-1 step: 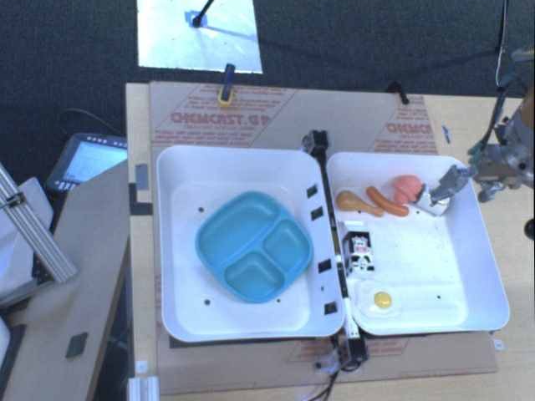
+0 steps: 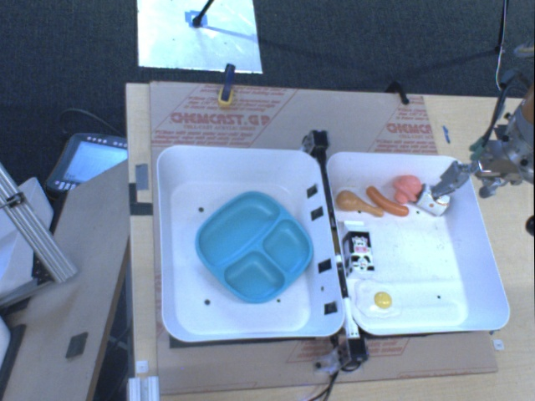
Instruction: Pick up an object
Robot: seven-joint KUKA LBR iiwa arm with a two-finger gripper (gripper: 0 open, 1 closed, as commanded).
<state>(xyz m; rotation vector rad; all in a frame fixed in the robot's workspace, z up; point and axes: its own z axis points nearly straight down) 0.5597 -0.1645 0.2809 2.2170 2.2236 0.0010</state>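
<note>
Where smooth white plastic curves, a glossy sausage [image 2: 389, 201] lies.

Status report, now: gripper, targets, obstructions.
Gripper low in right bin, beside pink toy; nothing seen held. Sausage, drumstick, egg, cow carton loose. Approach open.

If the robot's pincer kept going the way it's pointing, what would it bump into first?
Probably the pink rounded toy. The pincer points left and down into the right white bin, with that toy just ahead; depth is hard to judge from above.
</note>
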